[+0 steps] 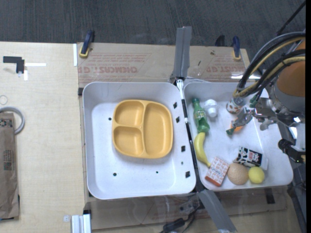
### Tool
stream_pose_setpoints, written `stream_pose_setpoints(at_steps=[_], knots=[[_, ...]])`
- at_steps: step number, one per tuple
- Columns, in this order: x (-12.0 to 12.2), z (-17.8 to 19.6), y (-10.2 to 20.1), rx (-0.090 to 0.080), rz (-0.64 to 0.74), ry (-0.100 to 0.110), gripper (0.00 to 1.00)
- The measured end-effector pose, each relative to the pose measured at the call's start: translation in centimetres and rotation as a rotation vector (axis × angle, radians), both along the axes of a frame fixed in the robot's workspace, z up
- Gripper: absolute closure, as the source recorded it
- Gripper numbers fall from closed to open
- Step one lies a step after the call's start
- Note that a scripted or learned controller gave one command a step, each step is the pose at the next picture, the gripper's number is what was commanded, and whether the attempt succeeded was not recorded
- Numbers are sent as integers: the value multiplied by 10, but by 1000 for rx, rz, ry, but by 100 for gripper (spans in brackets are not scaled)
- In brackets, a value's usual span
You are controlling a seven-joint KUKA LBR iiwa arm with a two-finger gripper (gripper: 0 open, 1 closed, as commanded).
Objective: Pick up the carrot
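Note:
A small orange carrot with a green end lies in the right bin, in its upper middle part. My gripper reaches in from the right and hovers right over the carrot's upper right end, touching or nearly touching it. The gripper's metal body hides how it stands around the carrot.
In the right bin lie a green bottle, a white object, a banana, an orange carton, a black-and-white carton, a brown round object and a lemon. A yellow divided plate sits in the left bin.

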State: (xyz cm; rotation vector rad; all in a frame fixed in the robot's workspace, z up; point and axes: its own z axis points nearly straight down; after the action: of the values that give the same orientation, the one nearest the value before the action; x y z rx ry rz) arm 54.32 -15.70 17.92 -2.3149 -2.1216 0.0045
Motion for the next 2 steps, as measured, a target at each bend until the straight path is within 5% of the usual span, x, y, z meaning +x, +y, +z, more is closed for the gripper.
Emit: stream_pose_setpoints(at_steps=[1, 2], knots=[[28, -82, -45, -3, 56, -13, 0], [23, -81, -48, -7, 253, -14, 0]])
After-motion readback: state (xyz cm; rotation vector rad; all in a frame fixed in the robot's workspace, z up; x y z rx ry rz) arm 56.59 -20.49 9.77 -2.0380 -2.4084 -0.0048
